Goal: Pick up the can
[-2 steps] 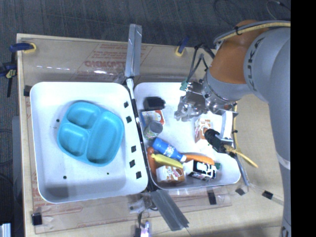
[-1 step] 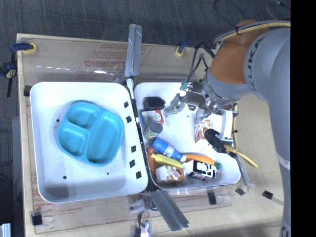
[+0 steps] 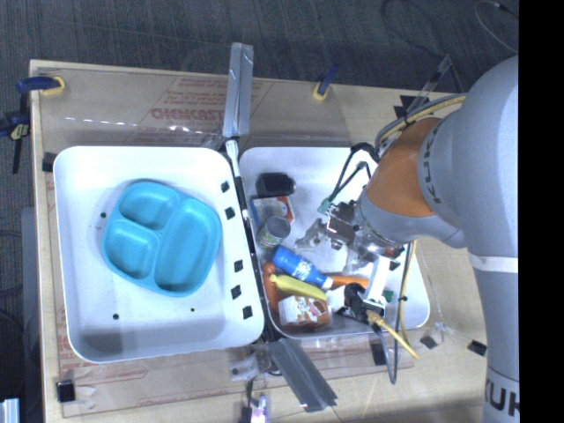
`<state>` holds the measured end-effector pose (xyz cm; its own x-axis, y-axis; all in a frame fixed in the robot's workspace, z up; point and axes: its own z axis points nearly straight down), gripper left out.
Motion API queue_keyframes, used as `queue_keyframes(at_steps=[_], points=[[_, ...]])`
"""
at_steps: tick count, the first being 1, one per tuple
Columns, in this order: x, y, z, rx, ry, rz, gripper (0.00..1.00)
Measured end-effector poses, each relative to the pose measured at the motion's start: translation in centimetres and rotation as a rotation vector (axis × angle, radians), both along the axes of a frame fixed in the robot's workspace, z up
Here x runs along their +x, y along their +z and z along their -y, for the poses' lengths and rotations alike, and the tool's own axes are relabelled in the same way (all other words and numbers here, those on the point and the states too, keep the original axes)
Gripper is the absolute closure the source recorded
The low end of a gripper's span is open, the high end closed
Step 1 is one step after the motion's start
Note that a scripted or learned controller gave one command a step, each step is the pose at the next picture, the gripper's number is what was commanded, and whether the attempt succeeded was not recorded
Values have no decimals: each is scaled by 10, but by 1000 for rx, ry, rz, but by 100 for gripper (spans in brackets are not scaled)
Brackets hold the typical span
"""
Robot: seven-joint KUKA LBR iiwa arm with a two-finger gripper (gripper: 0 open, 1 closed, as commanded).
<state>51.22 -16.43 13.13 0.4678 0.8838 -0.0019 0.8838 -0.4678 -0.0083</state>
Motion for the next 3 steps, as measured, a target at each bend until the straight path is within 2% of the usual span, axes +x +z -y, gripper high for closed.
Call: queue_keyframes(at_steps=[1,2,3], points=[[-3,-26,-46,-13,-240,41,0],[10,84,24,-1,-312,2,0],[17,-43,-42,-2,-345,-1,0]])
